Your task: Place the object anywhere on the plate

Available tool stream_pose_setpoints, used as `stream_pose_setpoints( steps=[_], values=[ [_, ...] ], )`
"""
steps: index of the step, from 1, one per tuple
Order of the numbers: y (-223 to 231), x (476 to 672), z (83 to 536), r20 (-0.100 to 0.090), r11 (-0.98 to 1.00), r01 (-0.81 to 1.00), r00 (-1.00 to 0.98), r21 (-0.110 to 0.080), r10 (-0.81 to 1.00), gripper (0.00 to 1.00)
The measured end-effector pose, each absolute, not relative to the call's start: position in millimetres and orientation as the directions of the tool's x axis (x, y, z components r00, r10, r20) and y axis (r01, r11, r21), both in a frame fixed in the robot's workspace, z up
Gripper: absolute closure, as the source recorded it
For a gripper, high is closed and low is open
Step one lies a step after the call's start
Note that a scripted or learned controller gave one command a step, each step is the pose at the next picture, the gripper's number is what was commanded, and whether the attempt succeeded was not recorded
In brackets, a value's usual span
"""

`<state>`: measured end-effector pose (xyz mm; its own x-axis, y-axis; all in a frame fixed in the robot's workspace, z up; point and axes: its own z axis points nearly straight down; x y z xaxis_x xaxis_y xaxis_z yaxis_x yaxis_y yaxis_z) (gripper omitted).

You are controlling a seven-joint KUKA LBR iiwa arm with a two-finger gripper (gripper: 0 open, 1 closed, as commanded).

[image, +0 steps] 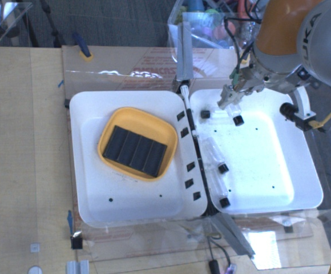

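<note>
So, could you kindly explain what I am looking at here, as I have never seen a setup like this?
This is a single camera fixed above a workbench, looking down at a slant. The grey machine with the orange band at the upper right is a robot arm, and its gripper, a two-fingered hand, hangs over the far edge of the right bin. I cannot tell at this size whether it holds anything. Two shallow white bins sit side by side. The left bin contains a yellow plate with a dark ridged rectangular block lying on it. The right bin shows a few small dark pieces, possibly fixtures, and something clear and hard to make out near its left side. Behind the bins is a clear container of colourful items.
</note>
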<state>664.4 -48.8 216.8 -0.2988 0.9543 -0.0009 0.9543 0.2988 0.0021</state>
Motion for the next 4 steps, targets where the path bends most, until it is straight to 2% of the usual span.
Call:
stream_pose_setpoints(
  steps=[1, 2, 4],
  values=[
    [-43, 658.7, 185, 0.001, 0.479, 0.878, -0.479, -0.001, 0.878, 1.00],
    [-24, 667.2, 185, -0.002, 0.619, 0.786, -0.619, 0.003, 0.786, 1.00],
    [26, 657.0, 185, 0.000, 0.886, 0.464, -0.886, 0.002, 0.464, 1.00]
  ],
)
